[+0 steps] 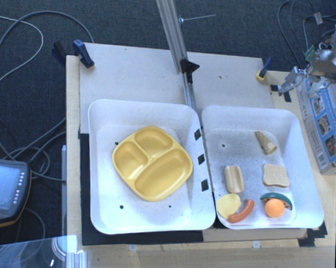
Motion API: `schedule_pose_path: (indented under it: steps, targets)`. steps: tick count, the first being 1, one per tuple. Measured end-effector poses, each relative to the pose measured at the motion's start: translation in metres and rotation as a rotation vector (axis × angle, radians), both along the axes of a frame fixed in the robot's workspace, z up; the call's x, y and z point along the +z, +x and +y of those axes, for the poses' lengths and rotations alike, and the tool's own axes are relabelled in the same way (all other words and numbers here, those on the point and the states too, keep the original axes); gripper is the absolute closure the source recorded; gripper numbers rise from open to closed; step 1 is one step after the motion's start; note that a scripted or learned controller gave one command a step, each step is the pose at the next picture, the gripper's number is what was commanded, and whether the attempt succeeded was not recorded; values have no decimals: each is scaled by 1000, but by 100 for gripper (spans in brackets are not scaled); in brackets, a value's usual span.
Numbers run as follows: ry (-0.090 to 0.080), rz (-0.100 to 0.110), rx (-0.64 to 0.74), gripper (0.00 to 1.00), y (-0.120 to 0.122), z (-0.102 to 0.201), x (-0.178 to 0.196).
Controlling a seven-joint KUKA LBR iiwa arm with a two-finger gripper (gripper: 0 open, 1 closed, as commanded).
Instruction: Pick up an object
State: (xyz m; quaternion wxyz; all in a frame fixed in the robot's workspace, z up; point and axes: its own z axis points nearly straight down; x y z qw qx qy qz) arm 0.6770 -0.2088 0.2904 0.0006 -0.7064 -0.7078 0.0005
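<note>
orange ball (pixel 274 208) half-hiding teal ring (pixel 281 198)

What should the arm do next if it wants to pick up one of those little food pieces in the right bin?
Probably swing in over the right bin first. The gripper sits past the bin's far right corner, above the bench, not over any item. The bread slice lies apart from its neighbours, so it looks an easy first target.
</note>
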Motion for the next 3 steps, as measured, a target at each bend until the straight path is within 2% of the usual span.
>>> schedule_pose_path:
  steps: [1,3]
  targets:
    - [-1,0,0,0,0,0,0]
    - [2,6,-2,0,-17,5,-98]
